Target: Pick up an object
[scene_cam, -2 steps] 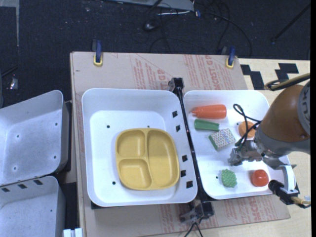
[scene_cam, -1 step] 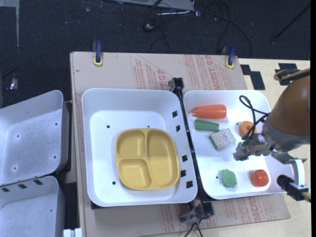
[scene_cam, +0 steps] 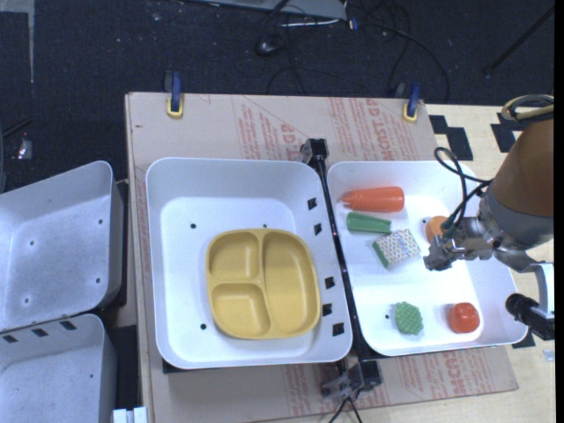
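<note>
The arm reaches in from the right and the gripper (scene_cam: 438,259) hangs low over the right bin (scene_cam: 493,329), just beside the checked green-and-white block (scene_cam: 397,248). Whether it is open or closed, I cannot tell from here, and nothing shows in its grasp. This looks like the approach, the pick not yet made. The block seems the likeliest target: small, squarish, lying flat and slightly turned. Close by sit a green bar (scene_cam: 368,224), an orange carrot (scene_cam: 375,199) and a small orange piece (scene_cam: 435,228). Next it must centre over one item and descend. In the left bin (scene_cam: 176,192) a yellow divided plate (scene_cam: 263,283) rests untouched.
</note>
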Controlling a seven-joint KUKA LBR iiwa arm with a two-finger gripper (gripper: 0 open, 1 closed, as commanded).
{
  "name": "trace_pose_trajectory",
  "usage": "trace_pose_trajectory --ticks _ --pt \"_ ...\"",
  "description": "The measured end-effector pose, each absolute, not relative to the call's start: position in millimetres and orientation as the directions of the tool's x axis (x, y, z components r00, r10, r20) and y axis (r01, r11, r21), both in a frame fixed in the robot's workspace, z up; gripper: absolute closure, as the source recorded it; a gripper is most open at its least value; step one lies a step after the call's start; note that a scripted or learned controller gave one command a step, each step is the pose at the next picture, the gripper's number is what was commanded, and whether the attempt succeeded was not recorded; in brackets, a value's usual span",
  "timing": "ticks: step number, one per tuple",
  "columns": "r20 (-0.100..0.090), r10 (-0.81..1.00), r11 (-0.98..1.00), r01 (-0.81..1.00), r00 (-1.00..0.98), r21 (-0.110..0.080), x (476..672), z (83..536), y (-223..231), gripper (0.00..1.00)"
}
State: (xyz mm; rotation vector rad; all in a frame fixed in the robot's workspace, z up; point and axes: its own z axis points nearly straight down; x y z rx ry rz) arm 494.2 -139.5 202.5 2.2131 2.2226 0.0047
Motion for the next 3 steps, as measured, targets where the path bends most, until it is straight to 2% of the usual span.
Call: trace_pose_trajectory --ticks 1,2,3 --pt "-0.003 1.000 0.004 1.000 -0.004 0.007 498.5 266 -142 1.00" --pt "0.002 1.000 0.009 1.000 -0.009 0.001 505.9 265 -82 1.00" --pt "0.002 1.000 0.008 1.000 -0.008 -0.002 501.6 248 -28 1.00"
